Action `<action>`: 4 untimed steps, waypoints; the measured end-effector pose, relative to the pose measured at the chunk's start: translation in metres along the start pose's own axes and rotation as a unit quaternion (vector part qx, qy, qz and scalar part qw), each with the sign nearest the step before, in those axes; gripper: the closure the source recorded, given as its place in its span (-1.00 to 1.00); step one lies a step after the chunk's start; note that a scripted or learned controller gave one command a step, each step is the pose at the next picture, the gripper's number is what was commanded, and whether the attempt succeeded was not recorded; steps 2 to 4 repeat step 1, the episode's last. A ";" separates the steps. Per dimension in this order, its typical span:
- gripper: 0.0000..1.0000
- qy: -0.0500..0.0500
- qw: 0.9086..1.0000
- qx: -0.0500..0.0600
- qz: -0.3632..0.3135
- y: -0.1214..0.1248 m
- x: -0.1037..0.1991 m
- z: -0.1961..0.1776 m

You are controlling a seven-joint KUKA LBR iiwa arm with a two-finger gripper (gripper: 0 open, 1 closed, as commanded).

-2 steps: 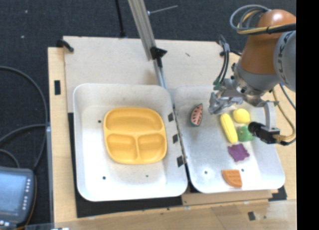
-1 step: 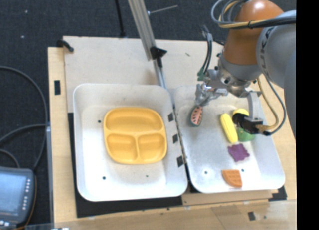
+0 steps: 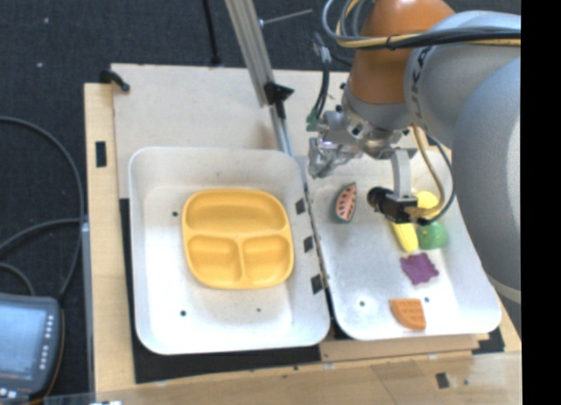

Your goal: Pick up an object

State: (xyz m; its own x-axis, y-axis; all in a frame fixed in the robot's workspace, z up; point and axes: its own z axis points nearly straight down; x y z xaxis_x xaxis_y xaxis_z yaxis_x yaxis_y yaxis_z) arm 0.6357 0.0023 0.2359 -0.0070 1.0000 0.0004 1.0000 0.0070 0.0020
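You can read no writing anywhere, and your watermelon slice point(image 3: 344, 202), red with a green rind, lies in the right bin point(image 3: 456, 307) just below the gripper point(image 3: 323, 159), whose jaw state you cannot tell.

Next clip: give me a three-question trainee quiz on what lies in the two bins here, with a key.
1. True or false: the yellow tray lies in the right bin.
2. Which toy lies nearest the divider between the bins? A) purple piece B) watermelon slice C) green piece
3. Fill in: the orange piece lies near the right bin's ____ edge in the camera view.

Key
1. False: it lies in the left bin.
2. B
3. Bottom. The gripper hangs over the top end of the divider, apart from all the toys.
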 end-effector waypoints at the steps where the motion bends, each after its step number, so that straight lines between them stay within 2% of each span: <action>1: 1.00 0.000 1.000 0.000 0.000 0.017 0.049 0.008; 4: 1.00 0.000 1.000 0.000 0.000 0.017 0.049 0.008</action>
